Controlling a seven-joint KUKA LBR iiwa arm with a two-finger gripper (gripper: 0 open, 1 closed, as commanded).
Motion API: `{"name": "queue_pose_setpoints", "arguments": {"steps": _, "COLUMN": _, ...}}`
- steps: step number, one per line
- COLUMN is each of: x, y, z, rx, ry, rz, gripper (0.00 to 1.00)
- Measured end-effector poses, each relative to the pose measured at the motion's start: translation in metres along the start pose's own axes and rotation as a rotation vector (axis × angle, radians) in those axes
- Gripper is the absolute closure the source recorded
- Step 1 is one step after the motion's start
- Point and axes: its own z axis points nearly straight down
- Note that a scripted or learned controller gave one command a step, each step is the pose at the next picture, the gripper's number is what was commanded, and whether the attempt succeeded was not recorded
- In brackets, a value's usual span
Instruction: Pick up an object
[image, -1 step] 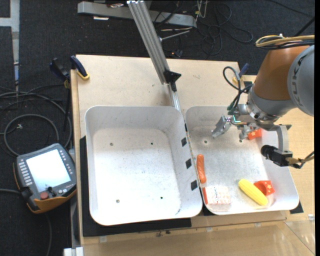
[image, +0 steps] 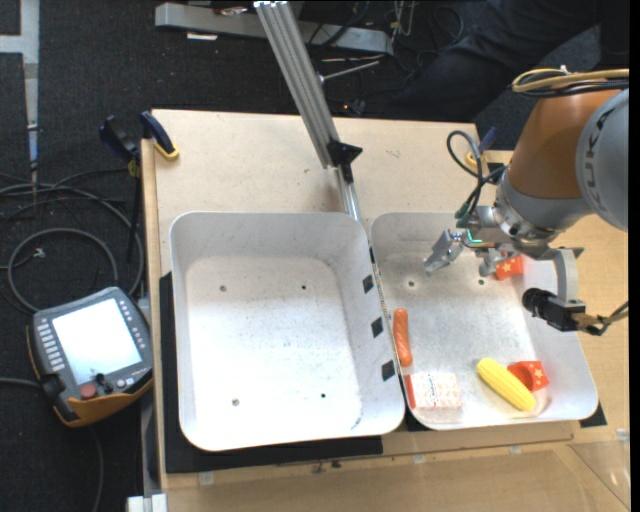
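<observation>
Here the claw (image: 441, 256) hangs over the right white bin (image: 440, 225), holding nothing, its finger spread unclear; nearer the camera lie a smooth orange sausage (image: 402, 336) and a yellow corn cob (image: 505, 385).

Two bins side by side on the bench (image: 250, 150), touching along their inner edges. Left bin (image: 190, 240) holds no objects. Right bin (image: 410, 235) has a sausage (image: 402, 336) along its left wall, a small box (image: 436, 391) just in front of it at the near edge, a corn cob (image: 506, 385) to the box's right, and a block (image: 531, 374) touching the cob at the near right corner. Gripper (image: 441, 255) hangs over the bin's far part. Pendant (image: 90, 352) sits left of the bench.
</observation>
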Motion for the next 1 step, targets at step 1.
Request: {"name": "queue_pose_setpoints", "arguments": {"steps": 1, "x": -0.0002, "y": 0.0052, "z": 0.0618, "rx": 0.006, "ry": 0.0, "rz": 0.001, "gripper": 0.0}}
